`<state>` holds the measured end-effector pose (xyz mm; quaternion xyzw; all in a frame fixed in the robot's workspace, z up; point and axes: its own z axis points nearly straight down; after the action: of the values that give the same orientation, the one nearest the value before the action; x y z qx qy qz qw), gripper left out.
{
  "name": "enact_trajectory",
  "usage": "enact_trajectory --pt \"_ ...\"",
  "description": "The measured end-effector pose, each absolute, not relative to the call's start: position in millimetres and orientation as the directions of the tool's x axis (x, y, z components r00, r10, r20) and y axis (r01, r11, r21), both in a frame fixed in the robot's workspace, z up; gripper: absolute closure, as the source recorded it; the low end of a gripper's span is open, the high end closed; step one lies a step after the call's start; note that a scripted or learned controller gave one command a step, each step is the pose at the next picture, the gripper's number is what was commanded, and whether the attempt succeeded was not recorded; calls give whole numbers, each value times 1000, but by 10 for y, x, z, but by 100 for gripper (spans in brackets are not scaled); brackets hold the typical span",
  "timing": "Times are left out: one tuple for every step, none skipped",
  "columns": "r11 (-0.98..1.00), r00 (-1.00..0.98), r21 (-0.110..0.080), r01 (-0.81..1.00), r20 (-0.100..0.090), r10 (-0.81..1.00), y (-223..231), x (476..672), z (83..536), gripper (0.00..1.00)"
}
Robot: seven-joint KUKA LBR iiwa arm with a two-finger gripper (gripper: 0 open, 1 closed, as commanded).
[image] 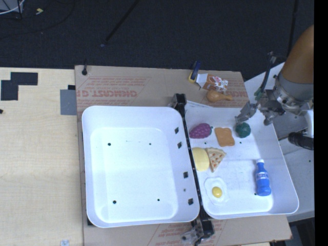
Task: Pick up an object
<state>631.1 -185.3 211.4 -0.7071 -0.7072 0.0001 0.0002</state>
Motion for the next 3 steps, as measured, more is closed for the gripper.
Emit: enact_trajectory --pt "2 -2 -7 1000 2 1000 -1265 6151 820 0" --pt "3 -3 -4 1000 2 1000 -786 6086 871 0" --pt "3 -3 1 1000 0 1000 -866 6452 877 0"
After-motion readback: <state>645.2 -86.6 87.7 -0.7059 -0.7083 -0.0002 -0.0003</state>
